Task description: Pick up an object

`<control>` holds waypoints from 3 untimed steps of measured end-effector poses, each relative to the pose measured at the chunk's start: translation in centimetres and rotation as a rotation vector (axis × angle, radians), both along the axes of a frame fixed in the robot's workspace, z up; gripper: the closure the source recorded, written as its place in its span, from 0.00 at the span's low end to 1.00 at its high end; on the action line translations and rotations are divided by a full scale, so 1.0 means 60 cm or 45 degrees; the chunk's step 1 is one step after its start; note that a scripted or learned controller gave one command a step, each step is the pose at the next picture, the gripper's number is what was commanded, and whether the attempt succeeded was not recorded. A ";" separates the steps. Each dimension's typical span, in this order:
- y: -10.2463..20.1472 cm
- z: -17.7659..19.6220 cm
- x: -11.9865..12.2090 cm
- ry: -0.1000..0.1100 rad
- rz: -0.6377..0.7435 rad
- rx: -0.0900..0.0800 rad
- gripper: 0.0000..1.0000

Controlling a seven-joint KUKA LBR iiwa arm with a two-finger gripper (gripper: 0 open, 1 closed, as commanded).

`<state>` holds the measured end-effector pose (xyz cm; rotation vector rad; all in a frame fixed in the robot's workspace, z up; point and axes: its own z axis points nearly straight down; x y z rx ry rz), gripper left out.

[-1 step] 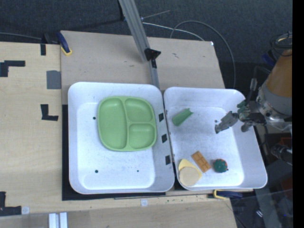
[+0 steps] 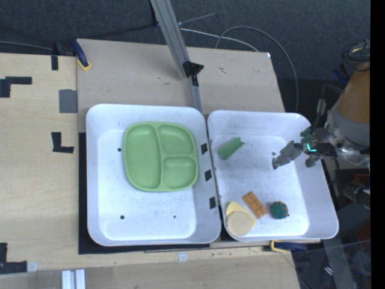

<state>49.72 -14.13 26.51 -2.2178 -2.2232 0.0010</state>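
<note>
Pale wood makes up the counter (image 2: 150, 77), which sits on a dark carpeted floor and carries two shallow white bins set side by side and touching along their inner edges. Taking the right bin (image 2: 319, 221) as the landmark: the left bin (image 2: 102, 221) lies just beside it, and a green divided plate (image 2: 160, 156) with three compartments rests flat in that left bin's upper half. Inside the right bin, a small green block (image 2: 230, 147) lies near the far left corner, slightly tilted. Toward the near edge of the same bin sit three things close together: a pale yellow wedge (image 2: 239, 220) near the near left corner, an orange rectangular piece (image 2: 254, 204) just beside it and seeming to touch it, and a small dark green and red round thing (image 2: 278, 210) a little apart from the orange piece. The grey arm with its orange band (image 2: 356, 98) comes in over the right bin's right rim, and the claw (image 2: 283, 157) hovers above the bin's bare middle, well apart from every item, nothing between its fingers; whether those fingers stand apart or together I cannot tell. A slanted grey metal bar (image 2: 171, 29) crosses the counter beyond the bins.
</note>
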 end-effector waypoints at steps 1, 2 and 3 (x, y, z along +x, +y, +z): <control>0.017 -0.088 0.006 0.007 -0.001 0.001 0.00; 0.029 -0.179 -0.010 0.009 -0.002 0.001 0.00; 0.042 -0.282 -0.013 0.010 -0.001 0.002 0.00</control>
